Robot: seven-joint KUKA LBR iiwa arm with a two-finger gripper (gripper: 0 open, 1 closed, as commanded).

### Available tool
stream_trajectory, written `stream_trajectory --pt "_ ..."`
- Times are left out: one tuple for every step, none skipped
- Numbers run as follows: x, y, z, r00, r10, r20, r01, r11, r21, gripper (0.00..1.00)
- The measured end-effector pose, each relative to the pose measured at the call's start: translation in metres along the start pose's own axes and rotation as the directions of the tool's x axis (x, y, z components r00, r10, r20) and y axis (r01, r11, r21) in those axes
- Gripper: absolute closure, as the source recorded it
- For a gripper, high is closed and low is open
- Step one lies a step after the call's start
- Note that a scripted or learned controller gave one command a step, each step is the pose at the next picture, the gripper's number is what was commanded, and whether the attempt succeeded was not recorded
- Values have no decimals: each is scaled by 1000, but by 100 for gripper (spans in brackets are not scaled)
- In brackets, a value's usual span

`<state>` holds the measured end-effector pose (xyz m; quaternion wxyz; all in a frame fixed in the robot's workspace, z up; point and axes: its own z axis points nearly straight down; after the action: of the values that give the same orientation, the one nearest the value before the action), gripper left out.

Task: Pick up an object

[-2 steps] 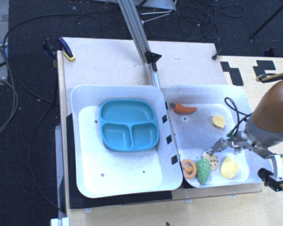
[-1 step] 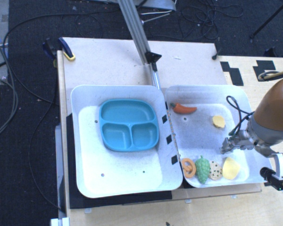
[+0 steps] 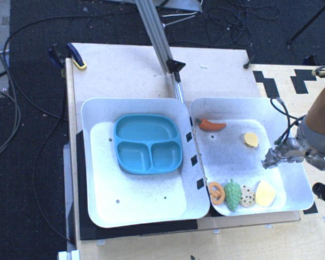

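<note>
Left bin [image 3: 100, 199] first: a shallow white plastic tub with rounded corners and a speckled floor, and in it a blue tray [image 3: 149, 143], smooth and glossy, split into three compartments; it lies flat and wide, so it looks a poor thing to pinch, and a try at its thin rim would likely slide off. On to the right bin [image 3: 233, 108], same white plastic, where the small pieces lie: an orange carrot-like piece [image 3: 212, 125] near the far wall, long and tapered, apt to roll out of a squeeze; a yellow chip-like piece [image 3: 251, 140] lying alone on open floor, rounded and thin. Along the near wall, packed close: a pretzel [image 3: 215, 192], looped and brown, touching a knobbly green bunch [image 3: 233, 195], then a speckled cookie [image 3: 247, 197], then a pale yellow wedge [image 3: 265, 193]; a descent into that row could nudge neighbours or close on two at once. The gripper [image 3: 272, 160] hangs over the bin's right side, between the chip and the wedge, touching neither; nothing is between its fingers, and how far apart they stand I cannot tell; so close to the wall, it could snag the rim or shut on bare floor.
</note>
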<state>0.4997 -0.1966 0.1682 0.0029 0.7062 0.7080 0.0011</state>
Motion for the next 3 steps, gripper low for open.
stream_trajectory --pt "-1 2 -53 1000 -1 1 1 1000 -1 100" --pt "55 16 -49 1000 -4 -4 4 1000 5 100" --pt "107 31 -43 1000 -3 -3 3 1000 6 100"
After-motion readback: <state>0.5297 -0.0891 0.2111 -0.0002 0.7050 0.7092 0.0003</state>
